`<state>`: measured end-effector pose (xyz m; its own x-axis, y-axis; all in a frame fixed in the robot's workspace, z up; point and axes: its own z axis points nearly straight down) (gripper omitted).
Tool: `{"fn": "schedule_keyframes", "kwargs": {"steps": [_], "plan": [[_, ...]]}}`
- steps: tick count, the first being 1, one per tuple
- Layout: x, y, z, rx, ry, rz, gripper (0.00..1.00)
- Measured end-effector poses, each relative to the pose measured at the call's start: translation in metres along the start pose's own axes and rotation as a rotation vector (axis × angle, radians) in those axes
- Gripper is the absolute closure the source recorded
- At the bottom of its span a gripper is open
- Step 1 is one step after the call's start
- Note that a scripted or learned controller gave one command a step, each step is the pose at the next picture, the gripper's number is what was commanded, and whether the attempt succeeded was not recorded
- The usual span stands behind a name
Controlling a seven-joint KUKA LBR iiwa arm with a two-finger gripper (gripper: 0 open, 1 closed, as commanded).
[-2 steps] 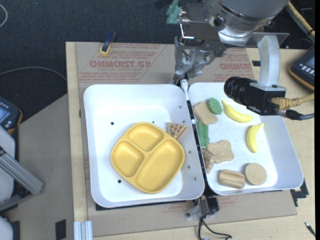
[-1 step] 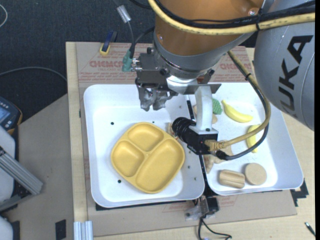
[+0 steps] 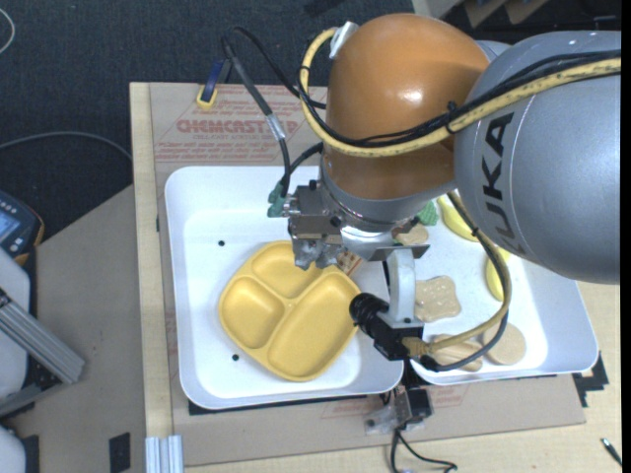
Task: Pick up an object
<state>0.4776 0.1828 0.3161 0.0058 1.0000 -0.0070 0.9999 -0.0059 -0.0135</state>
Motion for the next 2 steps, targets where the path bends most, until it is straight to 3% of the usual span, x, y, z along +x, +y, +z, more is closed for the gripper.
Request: {"fn": "schedule_keyframes", "kwargs": {"steps": [1,2], "plan": [[-0.100,0.003,-0.026,-0.017,0.004,0.005,1.00],[-0.094,0.002,-0.080,-0.021,0.008,-0.006,1.00]]}}
